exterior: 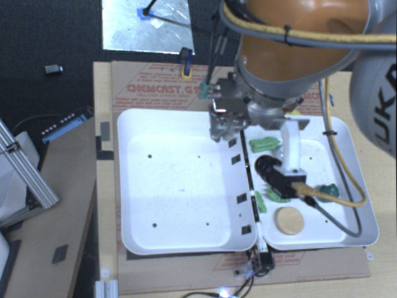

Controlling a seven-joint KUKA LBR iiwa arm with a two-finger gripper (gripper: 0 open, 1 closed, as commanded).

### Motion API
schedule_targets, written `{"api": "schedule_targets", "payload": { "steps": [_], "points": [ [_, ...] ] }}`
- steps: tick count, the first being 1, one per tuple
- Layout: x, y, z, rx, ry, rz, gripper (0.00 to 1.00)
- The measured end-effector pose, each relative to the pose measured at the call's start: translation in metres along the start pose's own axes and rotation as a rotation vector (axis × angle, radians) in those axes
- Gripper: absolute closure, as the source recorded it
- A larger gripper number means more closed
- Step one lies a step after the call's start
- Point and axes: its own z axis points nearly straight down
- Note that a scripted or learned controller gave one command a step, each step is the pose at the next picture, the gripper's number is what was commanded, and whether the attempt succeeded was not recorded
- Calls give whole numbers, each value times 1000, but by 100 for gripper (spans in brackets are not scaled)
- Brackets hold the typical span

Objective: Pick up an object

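1. Nearest you, a tan disc (289, 220) lies flat at the 6 o'clock end of the right bin (313, 233). It sits near the front wall and a little to the right of the divider.
2. At 11 o'clock from the disc, a small green scrap (260, 203) lies close to the divider. Just beside it is a darker green piece (273, 198), partly hidden under the robot's own hardware.
3. At 2 o'clock from the disc, a teal object (329, 190) rests towards the bin's right wall, well apart from the green bits.
4. Farther on, at 12 o'clock from the disc, a light green piece (263, 144) lies in the far half of the same bin, near the divider. All the things you could pick are in this right bin.
5. The left bin (180, 185) sits at 9 o'clock from the right one, and the two meet along the divider.
6. The gripper (220, 128) hangs over the far end of the divider, at 10 o'clock from the light green piece. You cannot tell whether it is apart, together or clamped on anything.
7. The arm (298, 23), with its orange band, comes in from 1 o'clock above the gripper.
8. A cardboard sheet (155, 85) with red print lies under both bins. A yellow-and-blue clamp (186, 64) sits on its far edge, and beyond that, at 12 o'clock, lies a shiny metal sheet (146, 14).
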Motion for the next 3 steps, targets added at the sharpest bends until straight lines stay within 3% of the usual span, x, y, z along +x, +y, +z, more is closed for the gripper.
{"api": "schedule_targets", "payload": {
  "steps": [3],
  "points": [
    [40, 0, -48, -1, 1, 0, 100]
  ]
}}
